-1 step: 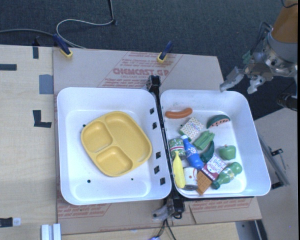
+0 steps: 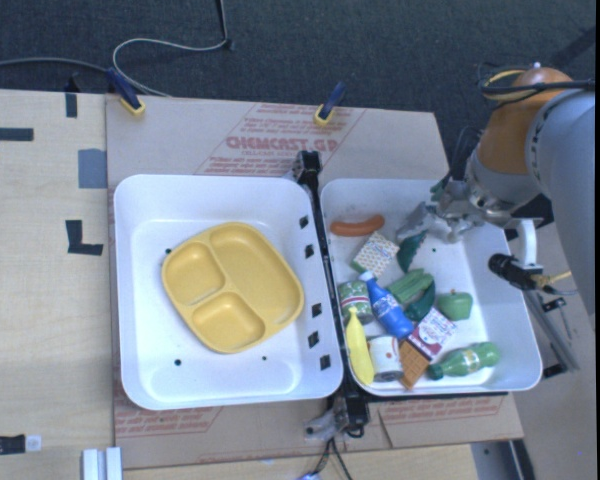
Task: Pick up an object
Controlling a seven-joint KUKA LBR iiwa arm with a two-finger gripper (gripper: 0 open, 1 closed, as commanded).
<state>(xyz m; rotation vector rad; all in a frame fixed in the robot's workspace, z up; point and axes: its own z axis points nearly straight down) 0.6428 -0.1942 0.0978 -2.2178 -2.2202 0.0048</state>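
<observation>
hovering over the right bin [image 2: 525, 353], hand [image 2: 420, 230] with fingers spread wide, above toys, holding nothing

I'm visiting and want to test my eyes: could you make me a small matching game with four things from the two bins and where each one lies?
Things:
1. yellow divided plate
2. hot dog
3. green bottle
4. banana

Places:
A. near front corner of the right bin, on the arm's side
B. far end of the right bin, by the divider
C. alone in the left bin
D. right bin, along the divider, near the front

Pairs: 1-C, 2-B, 3-A, 4-D
</observation>
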